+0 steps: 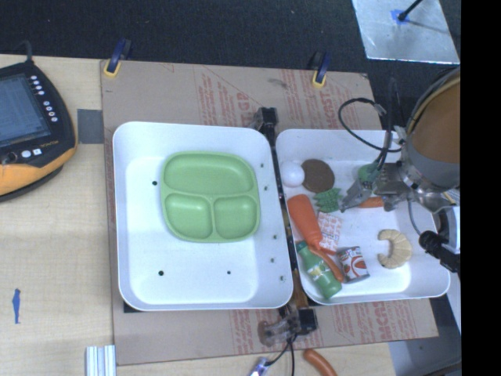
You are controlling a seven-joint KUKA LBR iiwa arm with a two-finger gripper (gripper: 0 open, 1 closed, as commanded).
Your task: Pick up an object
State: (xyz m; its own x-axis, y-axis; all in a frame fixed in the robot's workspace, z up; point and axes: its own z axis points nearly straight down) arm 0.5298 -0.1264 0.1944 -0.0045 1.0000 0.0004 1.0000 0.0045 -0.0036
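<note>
Green bottle (321,276) lies well below-left of gripper (354,199).

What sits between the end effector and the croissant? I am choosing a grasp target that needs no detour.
Nothing visible does. The end effector hangs over the upper part of the right bin, and the croissant lies below and to its right on bare bin floor. The orange bottle and green bottle lie off to the left.

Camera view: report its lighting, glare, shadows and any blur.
Camera view: even, soft light; the left bin has a brighter, washed band along its left wall; the green divided plate throws only a faint shadow; the croissant is sharp; the gripper and arm look slightly soft; the background above the bench is dark.
</note>
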